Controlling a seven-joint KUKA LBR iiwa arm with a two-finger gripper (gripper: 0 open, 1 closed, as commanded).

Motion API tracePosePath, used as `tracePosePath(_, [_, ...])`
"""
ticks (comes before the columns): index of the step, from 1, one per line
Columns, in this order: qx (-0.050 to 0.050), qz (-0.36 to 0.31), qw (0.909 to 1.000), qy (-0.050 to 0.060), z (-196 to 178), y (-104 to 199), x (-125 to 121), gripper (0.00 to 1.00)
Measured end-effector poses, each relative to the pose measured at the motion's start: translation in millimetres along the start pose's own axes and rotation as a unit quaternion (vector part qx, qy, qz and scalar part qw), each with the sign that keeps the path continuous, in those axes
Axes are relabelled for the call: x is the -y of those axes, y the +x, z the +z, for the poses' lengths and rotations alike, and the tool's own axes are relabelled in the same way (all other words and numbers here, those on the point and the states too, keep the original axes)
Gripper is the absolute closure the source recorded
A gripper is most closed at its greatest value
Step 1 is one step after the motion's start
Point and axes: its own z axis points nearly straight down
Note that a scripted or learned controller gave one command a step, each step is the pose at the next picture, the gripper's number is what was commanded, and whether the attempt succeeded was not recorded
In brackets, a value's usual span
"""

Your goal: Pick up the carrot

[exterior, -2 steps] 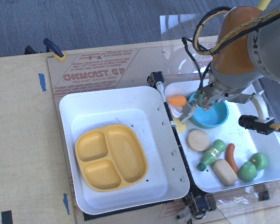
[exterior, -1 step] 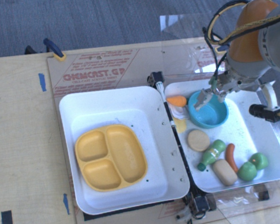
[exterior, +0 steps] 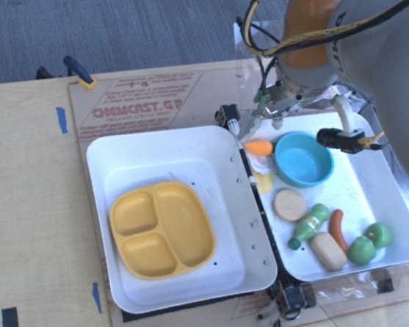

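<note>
The carrot (exterior: 259, 147), small and orange, lies in the far left corner of the right bin (exterior: 393, 195), just left of a blue bowl (exterior: 304, 159). My gripper (exterior: 270, 111) hangs under the orange wrist band at the far rim of the right bin. It sits slightly behind and above the carrot, apart from it. Nothing is visibly held in it.
The left bin (exterior: 109, 171) holds a yellow divided plate (exterior: 161, 229). The right bin also holds a tan disc (exterior: 289, 205), a green bottle (exterior: 308, 226), a red sausage (exterior: 337, 228), a beige roll (exterior: 328, 251), a green fruit (exterior: 370, 244) and a yellow piece (exterior: 264, 183) near the carrot.
</note>
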Motion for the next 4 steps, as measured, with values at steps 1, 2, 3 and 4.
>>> tracePosePath(1, [0.001,0.124,0.9923,0.001,86,-88,27,0.0])
tracePosePath(2, [0.003,0.006,1.0,-0.004,94,-74,71,0.0])
tracePosePath(3, [0.005,0.006,1.0,-0.006,82,-74,69,1.0])
tracePosePath(4, [0.006,-0.062,0.9981,-0.008,90,-62,123,1.0])
